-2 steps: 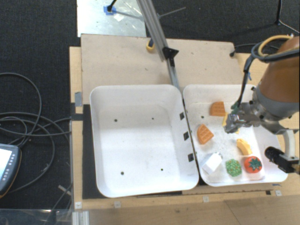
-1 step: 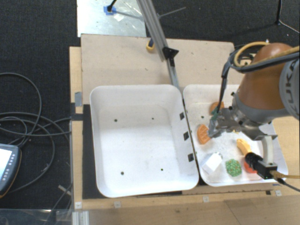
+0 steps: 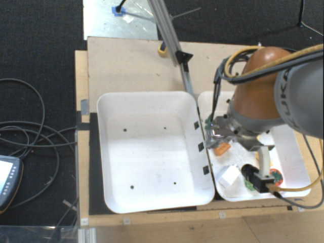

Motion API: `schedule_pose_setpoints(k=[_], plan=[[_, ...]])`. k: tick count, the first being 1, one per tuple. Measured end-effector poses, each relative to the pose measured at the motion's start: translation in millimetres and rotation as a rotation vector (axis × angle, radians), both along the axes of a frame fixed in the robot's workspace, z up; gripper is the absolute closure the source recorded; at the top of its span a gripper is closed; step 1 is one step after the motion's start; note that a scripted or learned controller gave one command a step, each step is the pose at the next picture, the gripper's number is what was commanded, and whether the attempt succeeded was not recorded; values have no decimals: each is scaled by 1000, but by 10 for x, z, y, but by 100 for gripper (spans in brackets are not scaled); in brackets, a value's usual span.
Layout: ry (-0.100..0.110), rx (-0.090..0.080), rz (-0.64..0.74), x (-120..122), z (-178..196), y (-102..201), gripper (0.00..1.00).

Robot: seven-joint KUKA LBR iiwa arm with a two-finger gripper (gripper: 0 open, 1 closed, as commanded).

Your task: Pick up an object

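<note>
Item: my pincer (image 3: 216, 131), hanging over the left side of the right shallow white bin (image 3: 292, 158); I am failing to tell how wide it is standing or whether it is gripping anything.
Item: small orange plastic piece (image 3: 221, 148), lying in that bin just beside the pincer.
Item: white block (image 3: 229, 176), sitting nearer the front wall.

One cam, fixed above the counter (image 3: 126, 65), looked down at a slant: far edge toward frame top, near edge at bottom. Mid-range framing: left bin (image 3: 152, 156) sat about centre, right bin (image 3: 291, 161) at right, both fitting in frame, w/ dark floor (image 3: 40, 34) showing on the left & top. The arm (image 3: 298, 95) sat at frame right, nearer the lens, covering part of the right bin.
</note>
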State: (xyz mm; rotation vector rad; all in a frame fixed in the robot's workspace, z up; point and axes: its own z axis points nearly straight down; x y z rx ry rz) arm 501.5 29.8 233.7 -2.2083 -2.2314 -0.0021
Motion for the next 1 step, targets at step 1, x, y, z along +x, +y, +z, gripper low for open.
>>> schedule_pose_setpoints(k=[1], plan=[[-2,0,2,45,46,562,100]])
